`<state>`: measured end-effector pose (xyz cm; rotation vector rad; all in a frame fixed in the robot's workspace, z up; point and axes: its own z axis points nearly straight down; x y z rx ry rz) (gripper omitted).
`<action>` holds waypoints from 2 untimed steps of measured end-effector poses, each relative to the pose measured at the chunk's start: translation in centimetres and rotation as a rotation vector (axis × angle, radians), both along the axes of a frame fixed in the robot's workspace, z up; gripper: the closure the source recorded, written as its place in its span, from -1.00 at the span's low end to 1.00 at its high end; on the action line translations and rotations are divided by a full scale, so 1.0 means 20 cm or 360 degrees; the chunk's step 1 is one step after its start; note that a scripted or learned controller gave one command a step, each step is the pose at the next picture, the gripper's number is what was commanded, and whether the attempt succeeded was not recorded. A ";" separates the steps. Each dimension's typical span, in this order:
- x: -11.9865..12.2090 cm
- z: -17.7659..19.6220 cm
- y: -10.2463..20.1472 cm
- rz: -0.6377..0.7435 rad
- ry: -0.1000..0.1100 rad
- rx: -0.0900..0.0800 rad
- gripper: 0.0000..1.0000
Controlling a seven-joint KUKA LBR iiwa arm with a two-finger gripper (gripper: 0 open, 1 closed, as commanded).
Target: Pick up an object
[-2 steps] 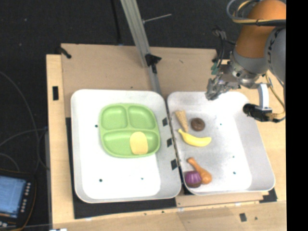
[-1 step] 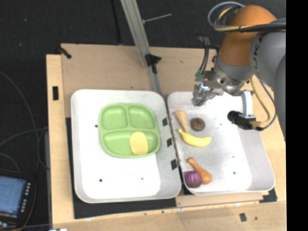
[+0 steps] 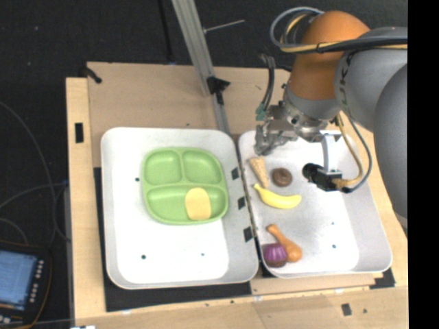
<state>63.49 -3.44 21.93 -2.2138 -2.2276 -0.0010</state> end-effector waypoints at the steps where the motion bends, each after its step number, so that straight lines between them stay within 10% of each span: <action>1: -0.08 0.08 0.22 0.0002 -0.0002 0.0001 1.00; 2: -0.19 0.05 0.49 0.0002 0.0001 0.0000 1.00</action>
